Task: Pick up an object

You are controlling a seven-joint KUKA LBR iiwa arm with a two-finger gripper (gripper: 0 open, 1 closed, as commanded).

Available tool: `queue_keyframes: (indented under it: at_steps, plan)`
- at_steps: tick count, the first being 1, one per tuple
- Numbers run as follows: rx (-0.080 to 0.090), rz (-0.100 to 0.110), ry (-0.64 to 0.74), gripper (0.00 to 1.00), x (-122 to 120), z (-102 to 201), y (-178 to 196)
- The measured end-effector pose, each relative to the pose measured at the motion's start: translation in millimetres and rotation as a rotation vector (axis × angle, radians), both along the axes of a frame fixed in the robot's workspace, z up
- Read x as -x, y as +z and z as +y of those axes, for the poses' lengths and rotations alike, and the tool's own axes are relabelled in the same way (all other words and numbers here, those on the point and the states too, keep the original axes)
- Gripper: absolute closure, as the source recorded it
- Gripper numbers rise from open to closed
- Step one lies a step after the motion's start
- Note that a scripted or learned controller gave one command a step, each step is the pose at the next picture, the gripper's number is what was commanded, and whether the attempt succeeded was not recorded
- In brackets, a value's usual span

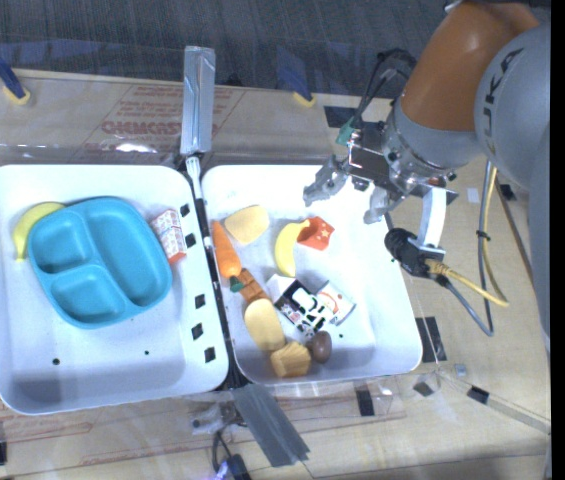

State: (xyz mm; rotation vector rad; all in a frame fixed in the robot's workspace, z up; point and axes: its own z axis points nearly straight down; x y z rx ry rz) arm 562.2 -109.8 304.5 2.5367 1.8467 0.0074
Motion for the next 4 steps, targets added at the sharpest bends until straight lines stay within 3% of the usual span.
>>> queue_keyframes:
  at_steps: [1,2,3,4]
  plan:
    - [-0.002,0.02,0.047,0.0,55,22,-117]
    - [-0.001,0.007,0.16,0.0,36,-13,-206]
    - [-0.001,0.008,0.166,1.0,36,-13,-197]
    - [-0.002,0.004,0.19,1.0,-7,44,-111]
